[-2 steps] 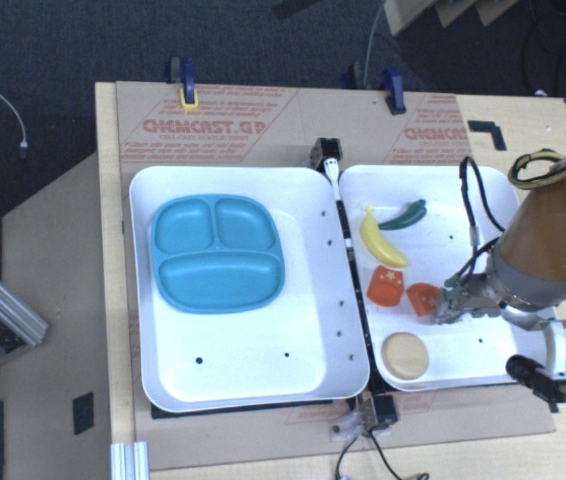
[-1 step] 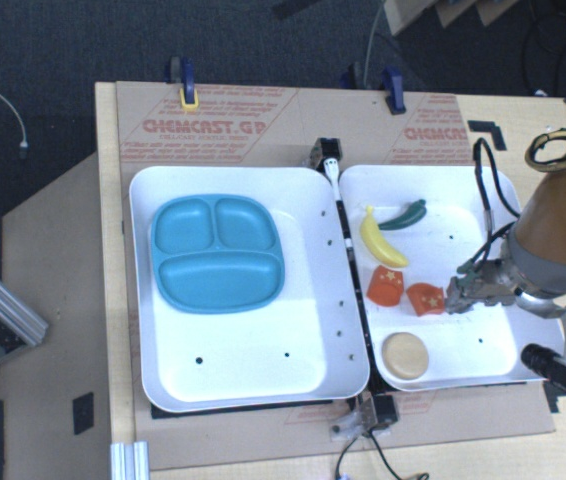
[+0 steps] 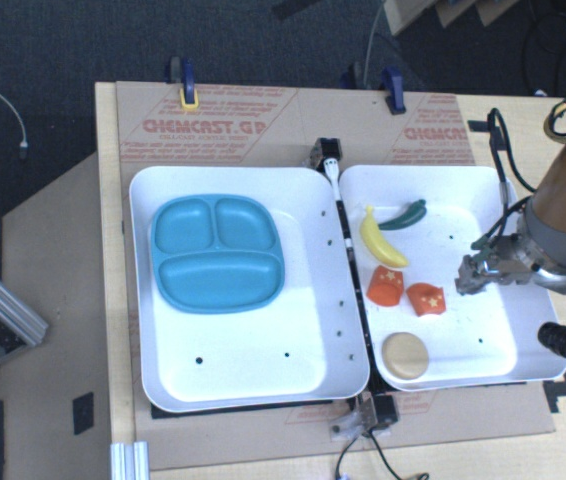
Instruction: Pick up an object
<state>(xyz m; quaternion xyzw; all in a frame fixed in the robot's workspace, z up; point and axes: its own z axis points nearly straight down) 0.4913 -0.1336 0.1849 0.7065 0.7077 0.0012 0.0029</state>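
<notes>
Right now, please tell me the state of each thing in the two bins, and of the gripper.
Blue three-compartment plastic plate: lying flat in the left white bin, nothing on it.
Yellow toy banana: lying in the right white bin, touching the green pod.
Dark green toy pod: lying flat.
Two red toy pieces: side by side, apart.
Beige round disc: lying flat near the front edge.
Gripper: over the right bin, holding nothing.

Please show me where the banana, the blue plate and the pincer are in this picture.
banana [image 3: 381,241]: camera view, middle of its yellow body.
blue plate [image 3: 219,268]: camera view, floor of its large compartment.
pincer [image 3: 466,278]: camera view, at its fingertips.
</notes>
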